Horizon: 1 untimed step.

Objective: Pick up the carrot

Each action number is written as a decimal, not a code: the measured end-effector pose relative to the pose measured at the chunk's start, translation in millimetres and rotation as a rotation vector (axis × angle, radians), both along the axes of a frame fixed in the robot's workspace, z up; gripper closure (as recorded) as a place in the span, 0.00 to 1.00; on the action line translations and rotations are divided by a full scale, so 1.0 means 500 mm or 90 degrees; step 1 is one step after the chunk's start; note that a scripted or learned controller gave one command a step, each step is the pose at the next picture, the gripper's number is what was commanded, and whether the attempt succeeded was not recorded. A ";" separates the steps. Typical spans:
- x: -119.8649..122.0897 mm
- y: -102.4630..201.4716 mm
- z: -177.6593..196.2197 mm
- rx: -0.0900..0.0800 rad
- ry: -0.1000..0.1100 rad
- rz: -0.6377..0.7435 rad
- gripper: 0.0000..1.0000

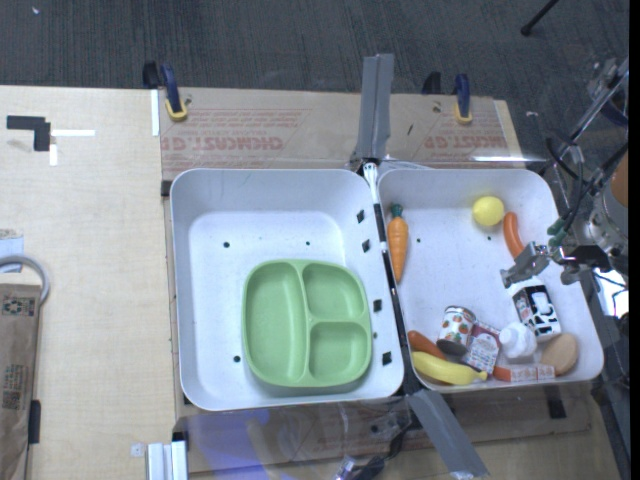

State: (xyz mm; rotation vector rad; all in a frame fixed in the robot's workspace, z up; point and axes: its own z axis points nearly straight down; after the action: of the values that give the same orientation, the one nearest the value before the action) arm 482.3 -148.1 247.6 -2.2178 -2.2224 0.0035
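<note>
The carrot [398, 244], orange with a green stem end, lies lengthwise against the left wall of the right bin [445, 193], near its far corner. My gripper [548, 267] hovers over the right side of the same bin, well to the right of the carrot and just above a black-and-white box [537, 311]. Its fingers [522, 268] are spread open with nothing between them.
A yellow lemon [488, 211] and a red-orange sausage [513, 235] lie at the bin's far right. A banana [445, 369], a small jar [457, 325], a red packet [482, 348], a white bottle [517, 340] and a brown potato [562, 352] crowd the near edge. The left bin holds a green divided plate [307, 323].
</note>
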 end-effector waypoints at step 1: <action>0.257 0.072 0.066 -0.001 -0.003 0.307 0.00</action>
State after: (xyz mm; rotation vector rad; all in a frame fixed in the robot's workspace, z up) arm 611.0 -112.1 280.4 -1.6262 -2.6905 0.0004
